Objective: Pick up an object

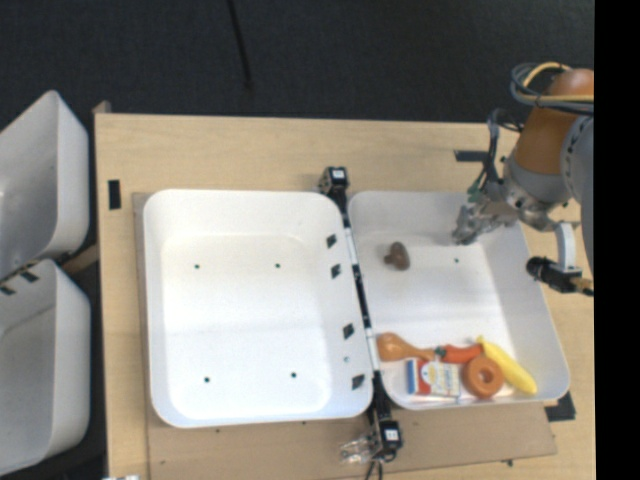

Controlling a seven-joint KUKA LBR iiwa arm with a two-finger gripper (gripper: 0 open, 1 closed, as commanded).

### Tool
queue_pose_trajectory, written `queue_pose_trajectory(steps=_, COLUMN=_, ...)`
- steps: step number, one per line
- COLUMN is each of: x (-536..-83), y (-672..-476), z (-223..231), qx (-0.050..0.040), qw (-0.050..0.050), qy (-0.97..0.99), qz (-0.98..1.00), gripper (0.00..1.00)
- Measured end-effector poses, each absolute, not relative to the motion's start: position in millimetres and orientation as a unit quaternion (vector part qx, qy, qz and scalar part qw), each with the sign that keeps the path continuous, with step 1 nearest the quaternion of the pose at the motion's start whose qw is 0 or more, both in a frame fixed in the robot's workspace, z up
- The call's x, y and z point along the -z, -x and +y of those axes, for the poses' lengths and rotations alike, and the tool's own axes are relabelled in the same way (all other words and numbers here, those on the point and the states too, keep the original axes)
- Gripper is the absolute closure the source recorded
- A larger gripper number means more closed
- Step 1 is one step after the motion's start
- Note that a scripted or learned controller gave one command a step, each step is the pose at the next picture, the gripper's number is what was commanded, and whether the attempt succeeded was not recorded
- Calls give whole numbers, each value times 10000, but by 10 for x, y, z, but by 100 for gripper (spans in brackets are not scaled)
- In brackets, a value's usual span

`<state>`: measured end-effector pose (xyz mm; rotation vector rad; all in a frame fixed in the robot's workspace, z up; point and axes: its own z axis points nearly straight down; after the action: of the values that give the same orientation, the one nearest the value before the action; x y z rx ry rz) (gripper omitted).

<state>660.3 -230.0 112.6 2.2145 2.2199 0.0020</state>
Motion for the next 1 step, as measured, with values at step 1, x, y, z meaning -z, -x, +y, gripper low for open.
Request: queue_pose_trajectory(steps=1, x=-1070, y=-6756, z=-1165, qx=-15, qw=2, qy=-7039, qz=7103, gripper=100)
